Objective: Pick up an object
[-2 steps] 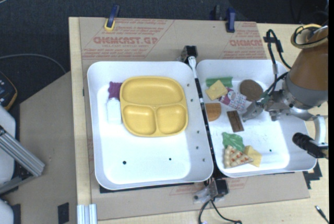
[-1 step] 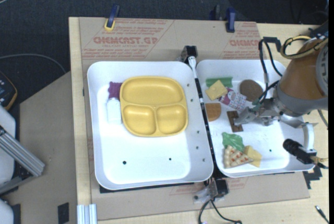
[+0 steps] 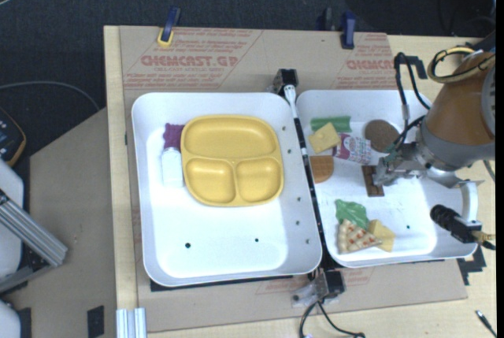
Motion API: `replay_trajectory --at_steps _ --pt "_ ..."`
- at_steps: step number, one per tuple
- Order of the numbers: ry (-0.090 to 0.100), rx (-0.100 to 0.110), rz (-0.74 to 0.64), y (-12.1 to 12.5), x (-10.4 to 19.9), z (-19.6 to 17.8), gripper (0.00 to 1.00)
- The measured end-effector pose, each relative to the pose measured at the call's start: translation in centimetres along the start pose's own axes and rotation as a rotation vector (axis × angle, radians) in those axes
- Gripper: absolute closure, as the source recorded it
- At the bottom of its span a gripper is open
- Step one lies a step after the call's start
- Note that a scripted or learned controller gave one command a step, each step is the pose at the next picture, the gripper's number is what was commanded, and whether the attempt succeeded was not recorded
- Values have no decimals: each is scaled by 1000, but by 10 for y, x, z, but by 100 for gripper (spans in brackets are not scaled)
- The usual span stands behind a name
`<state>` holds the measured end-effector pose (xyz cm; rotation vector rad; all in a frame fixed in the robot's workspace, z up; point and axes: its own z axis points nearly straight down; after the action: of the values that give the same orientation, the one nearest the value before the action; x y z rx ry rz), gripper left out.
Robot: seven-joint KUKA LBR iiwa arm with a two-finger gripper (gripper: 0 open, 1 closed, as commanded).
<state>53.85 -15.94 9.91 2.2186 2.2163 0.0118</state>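
Observation:
My gripper (image 3: 384, 173) is low in the right bin (image 3: 417, 250), near its middle, and the arm comes in from the right. A small dark brown block (image 3: 375, 183) lies right under the gripper's tip, touching or nearly touching it. Around it lie toy foods: a yellow cheese wedge (image 3: 324, 138), a green piece (image 3: 331, 124), a pink and white packet (image 3: 354, 149), a brown disc (image 3: 381, 133), an orange-brown bun (image 3: 321, 168), a green leaf (image 3: 351, 211) and a pizza slice (image 3: 354, 236) beside a yellow chunk (image 3: 383, 232).
The left bin (image 3: 220, 250) holds a yellow divided plate (image 3: 232, 159) with a purple and white bottle (image 3: 171, 151) at its left side. A black cable (image 3: 405, 88) hangs from the arm over the right bin's far edge. Clamps sit along the board's far edge.

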Motion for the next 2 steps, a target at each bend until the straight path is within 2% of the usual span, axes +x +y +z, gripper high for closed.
replay_trajectory --at_steps 2 --pt "-4 2 -3 9 3 -127 100"
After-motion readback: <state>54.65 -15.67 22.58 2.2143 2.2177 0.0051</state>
